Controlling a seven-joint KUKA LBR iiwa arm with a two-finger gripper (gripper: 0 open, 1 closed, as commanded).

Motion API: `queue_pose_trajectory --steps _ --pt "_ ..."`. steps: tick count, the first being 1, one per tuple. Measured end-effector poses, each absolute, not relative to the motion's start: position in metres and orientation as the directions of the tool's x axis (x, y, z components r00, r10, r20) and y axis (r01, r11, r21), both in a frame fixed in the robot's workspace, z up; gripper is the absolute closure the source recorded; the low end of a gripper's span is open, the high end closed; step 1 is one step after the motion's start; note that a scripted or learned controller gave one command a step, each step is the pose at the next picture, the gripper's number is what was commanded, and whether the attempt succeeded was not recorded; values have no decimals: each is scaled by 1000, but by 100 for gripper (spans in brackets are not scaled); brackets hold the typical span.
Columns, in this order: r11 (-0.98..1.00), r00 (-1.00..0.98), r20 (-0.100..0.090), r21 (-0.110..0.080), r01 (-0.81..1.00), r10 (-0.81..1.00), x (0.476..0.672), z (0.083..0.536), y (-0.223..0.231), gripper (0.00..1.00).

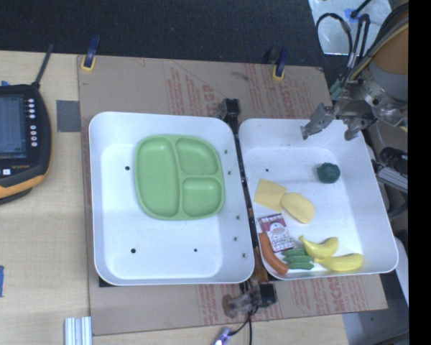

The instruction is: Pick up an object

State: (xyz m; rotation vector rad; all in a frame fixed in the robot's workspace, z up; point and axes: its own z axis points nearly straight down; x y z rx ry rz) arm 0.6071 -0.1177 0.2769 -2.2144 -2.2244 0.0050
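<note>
My gripper [335, 126] hangs over the far edge of the right bin [366, 185], its two fingers spread apart with nothing between them. Below it in the bin lies a small dark green ball [328, 172]. Toward the bin's middle sit a yellow cheese slice [269, 193] and a pale yellow lump [297, 207]. At the near edge lie a banana [334, 254], a green pea pod [297, 258], an orange sausage [271, 256] and a small red packet [275, 231].
The left bin [115, 250] holds a green divided plate [179, 176]. A teach pendant [11, 139] lies on the bench at far left. Clamps [276, 63] pin the cardboard at the back.
</note>
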Motion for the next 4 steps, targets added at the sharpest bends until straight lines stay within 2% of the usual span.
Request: queue_pose_trajectory --steps 1,2,3,4 --pt "4 -4 -2 -6 1000 1000 615 227 -193 0" --pt "5 -5 -1 -7 1000 1000 623 125 -212 0" --pt "5 -5 0 -7 1000 1000 618 125 -211 0" --pt "3 -3 -1 -1 1000 1000 608 237 -213 0"
